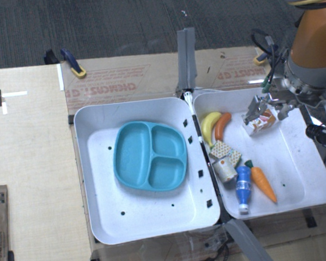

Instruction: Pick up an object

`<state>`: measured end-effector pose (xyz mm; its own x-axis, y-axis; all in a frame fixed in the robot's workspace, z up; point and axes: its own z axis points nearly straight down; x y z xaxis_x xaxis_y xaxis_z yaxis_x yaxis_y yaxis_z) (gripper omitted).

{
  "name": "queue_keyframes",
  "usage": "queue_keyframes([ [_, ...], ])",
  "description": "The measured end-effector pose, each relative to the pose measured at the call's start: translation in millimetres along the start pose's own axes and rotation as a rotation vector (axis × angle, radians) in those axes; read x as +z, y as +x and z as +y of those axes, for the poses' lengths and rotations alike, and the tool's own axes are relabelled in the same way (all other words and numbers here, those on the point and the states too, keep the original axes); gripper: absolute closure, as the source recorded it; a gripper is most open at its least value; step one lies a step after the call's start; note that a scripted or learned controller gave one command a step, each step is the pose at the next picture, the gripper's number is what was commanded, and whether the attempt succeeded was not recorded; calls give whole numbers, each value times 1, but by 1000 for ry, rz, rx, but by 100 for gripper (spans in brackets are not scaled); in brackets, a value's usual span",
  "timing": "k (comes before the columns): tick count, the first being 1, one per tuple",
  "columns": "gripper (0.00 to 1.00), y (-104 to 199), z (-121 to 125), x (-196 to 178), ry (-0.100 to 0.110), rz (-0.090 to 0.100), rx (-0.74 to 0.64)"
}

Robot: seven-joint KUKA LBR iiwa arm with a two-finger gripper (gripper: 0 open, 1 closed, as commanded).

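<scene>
My gripper point(262, 111) hangs over the back of the right bin point(307, 163), under the orange-banded wrist point(310, 40). A small white and orange-brown carton point(263, 123) sits between its fingers, lifted a little above the bin floor. Along the bin's left side lie a yellow banana point(208, 127), an orange-red sausage point(222, 124), a checkered packet point(222, 149), a grey can point(226, 170), a blue bottle point(243, 185) and a carrot point(263, 184).
The left bin point(102, 216) holds a blue divided plate point(151, 156). A grey divider post point(187, 60) stands at the back between the bins. Blue-and-yellow clamps point(73, 63) grip the cardboard behind. Bare bin floor lies right of the carrot.
</scene>
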<state>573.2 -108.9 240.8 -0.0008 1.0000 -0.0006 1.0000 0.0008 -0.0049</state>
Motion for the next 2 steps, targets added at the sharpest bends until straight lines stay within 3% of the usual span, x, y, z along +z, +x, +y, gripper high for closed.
queue_keyframes([
  [1,0,-20,-28,137,-2,1,-12],
  [2,0,-48,-96,152,0,2,-35],
])
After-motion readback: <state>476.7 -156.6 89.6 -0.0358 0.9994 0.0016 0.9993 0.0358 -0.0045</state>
